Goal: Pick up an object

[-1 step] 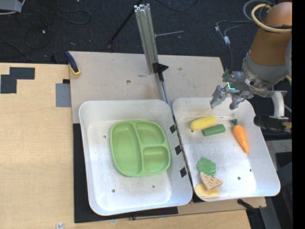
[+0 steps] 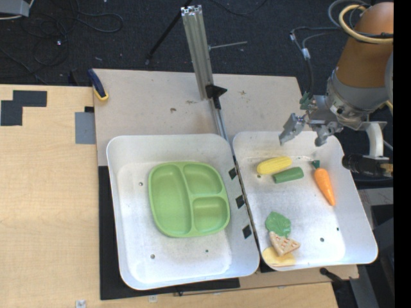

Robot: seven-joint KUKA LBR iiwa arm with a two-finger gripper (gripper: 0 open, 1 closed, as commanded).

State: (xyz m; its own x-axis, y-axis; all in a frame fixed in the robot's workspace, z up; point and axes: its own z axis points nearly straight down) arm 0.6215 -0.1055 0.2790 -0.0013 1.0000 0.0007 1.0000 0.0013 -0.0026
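White plastic walls of the right-hand bin (image 2: pixel 359 252) are the reference here. Inside it, towards its far side, a yellow toy corn cob (image 2: pixel 273 165) lies touching a green toy cucumber (image 2: pixel 288 175); an orange toy carrot (image 2: pixel 324 185) lies to their right, nearer the bin's right wall; a leafy green toy (image 2: pixel 278 222) and a toy pizza slice (image 2: pixel 283 244) sit by the near-left corner, the slice overlapping a pale yellow piece under it. The gripper (image 2: pixel 308 131) hangs over the bin's far edge with its fingers spread apart and nothing between them, above and beyond the corn.

Judging the risks: the corn and cucumber touch, so a descent between them could push both aside or pinch two at once. The rounded corn may roll out from closing fingers. The pizza slice lies close to the wall, where a finger could strike the rim. The carrot's taper might let it slip.

Left of this bin, a second bin holds a green divided tray (image 2: pixel 189 199). No brand, label or writing is legible anywhere
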